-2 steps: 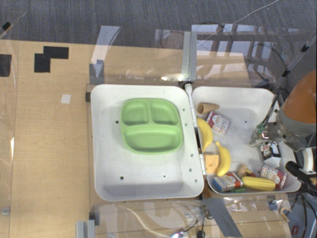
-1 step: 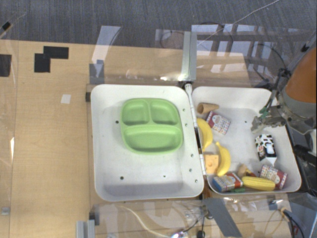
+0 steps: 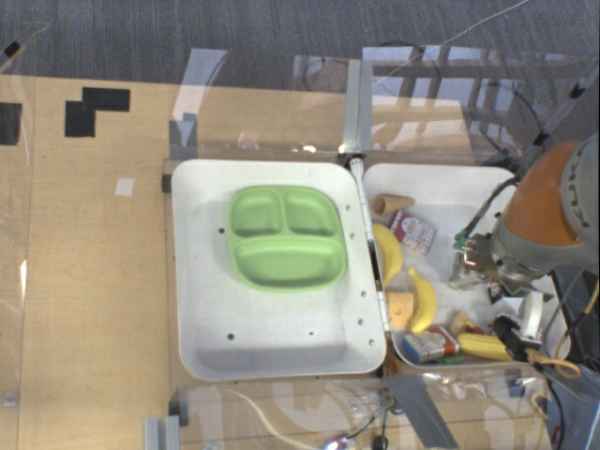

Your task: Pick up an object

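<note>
Item: loose objects for picking, all in the right bin (image 3: 441,178). A banana (image 3: 388,251) lies along the bin's left wall; a second banana (image 3: 425,300) curves just below and to its right; a third banana (image 3: 486,346) lies near the front edge. A cheese wedge (image 3: 400,308) sits beside the second banana. A small packet (image 3: 413,231) with a red and white print lies toward the middle. A brown cone-shaped piece (image 3: 394,203) sits near the back left. A small box (image 3: 427,346) rests at the front, touching the third banana's end.

Gripper (image 3: 472,266): low over the right half of the same bin, on bare floor, apart from every object listed. Jaw state cannot be told; the wrist hides the tips. Nothing is seen held.

Left bin (image 3: 202,345): holds a green divided plate (image 3: 285,236).

Step, as judged: approach or descent; no grasp made yet.

Next move, as judged: shift toward the nearest object, probably the second banana or the packet, centre over it, lower, and close across its narrow side. Crowding at the front raises the risk of nudging neighbours.
</note>
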You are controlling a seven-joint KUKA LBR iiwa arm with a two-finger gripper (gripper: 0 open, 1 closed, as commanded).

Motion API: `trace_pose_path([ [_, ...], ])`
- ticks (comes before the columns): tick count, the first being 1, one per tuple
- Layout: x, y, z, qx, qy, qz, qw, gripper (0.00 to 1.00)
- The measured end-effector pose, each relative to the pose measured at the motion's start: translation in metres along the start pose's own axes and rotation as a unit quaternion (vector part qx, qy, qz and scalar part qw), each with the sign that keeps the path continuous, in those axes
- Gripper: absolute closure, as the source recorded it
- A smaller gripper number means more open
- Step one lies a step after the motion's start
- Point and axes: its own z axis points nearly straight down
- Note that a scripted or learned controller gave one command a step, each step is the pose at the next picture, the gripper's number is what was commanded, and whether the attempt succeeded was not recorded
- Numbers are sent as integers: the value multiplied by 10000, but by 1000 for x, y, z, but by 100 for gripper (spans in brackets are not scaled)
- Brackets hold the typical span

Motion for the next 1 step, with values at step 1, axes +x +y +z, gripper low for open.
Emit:
trace_pose_path([
  [1, -29, -6, 0, -16, 0, 152, 9999, 100],
])
